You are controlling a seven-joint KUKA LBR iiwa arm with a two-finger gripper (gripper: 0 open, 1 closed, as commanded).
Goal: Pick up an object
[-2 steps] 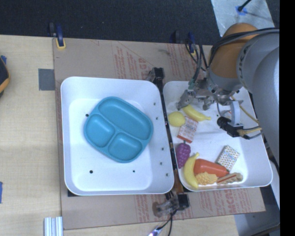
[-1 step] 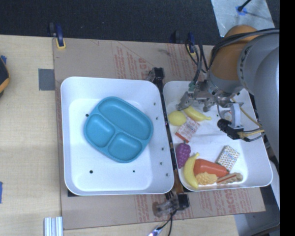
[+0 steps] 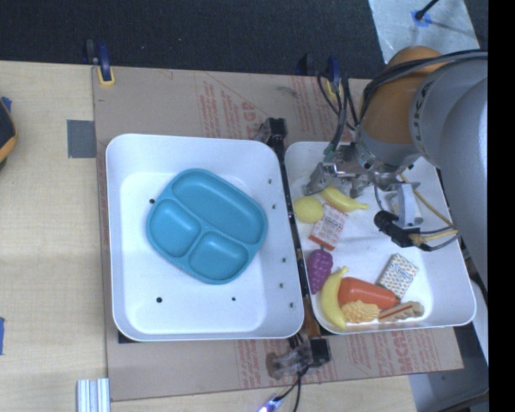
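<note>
Well to the left of the end effector (image 3: 350, 172), a blue divided plate (image 3: 206, 225) is seen lying in the left bin (image 3: 120, 230). Just left of and below the end effector, a yellow lemon (image 3: 308, 209), a banana (image 3: 344, 200) and a small red-and-white packet (image 3: 329, 227) are found resting in the right bin (image 3: 451, 256). Further below, purple grapes (image 3: 318, 269), a carrot-like piece (image 3: 366, 292) and a patterned block (image 3: 398, 275) are noted. No object is seen lifted; the pick is judged not yet done. The end effector is lowered at the banana, but whether it is spread or pressed together cannot be told. Its tips are obscured by the wrist.
</note>
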